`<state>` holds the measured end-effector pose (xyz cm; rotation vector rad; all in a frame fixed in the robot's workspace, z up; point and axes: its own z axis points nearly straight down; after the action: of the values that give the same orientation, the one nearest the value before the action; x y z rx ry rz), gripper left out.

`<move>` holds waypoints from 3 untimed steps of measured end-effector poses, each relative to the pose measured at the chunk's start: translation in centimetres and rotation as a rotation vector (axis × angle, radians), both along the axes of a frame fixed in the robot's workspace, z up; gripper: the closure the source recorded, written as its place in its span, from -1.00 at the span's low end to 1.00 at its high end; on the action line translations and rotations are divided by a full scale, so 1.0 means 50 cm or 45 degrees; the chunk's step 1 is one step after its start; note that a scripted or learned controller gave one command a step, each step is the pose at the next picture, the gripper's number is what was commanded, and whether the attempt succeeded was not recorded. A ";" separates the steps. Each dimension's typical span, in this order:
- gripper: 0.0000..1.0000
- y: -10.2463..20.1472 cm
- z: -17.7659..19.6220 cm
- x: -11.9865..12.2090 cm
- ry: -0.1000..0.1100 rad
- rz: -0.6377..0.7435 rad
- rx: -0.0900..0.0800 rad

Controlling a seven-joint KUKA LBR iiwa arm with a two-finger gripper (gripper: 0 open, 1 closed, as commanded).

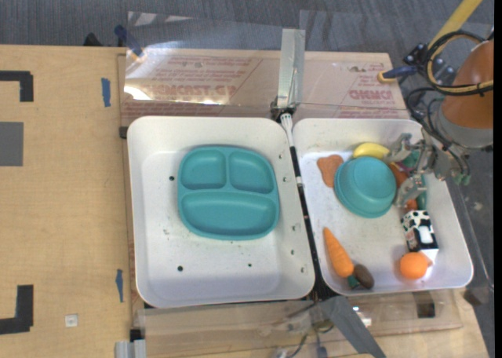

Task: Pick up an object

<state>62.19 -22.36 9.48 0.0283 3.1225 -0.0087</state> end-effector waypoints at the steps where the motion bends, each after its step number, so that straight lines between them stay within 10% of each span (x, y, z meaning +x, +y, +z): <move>1: -1.00 0.003 -0.014 0.007 0.013 0.044 0.003; 2: 1.00 0.006 0.016 0.016 -0.005 0.046 -0.001; 3: 1.00 0.037 0.256 0.100 -0.005 0.082 -0.002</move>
<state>67.18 -20.53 22.29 -0.0720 3.1175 -0.0098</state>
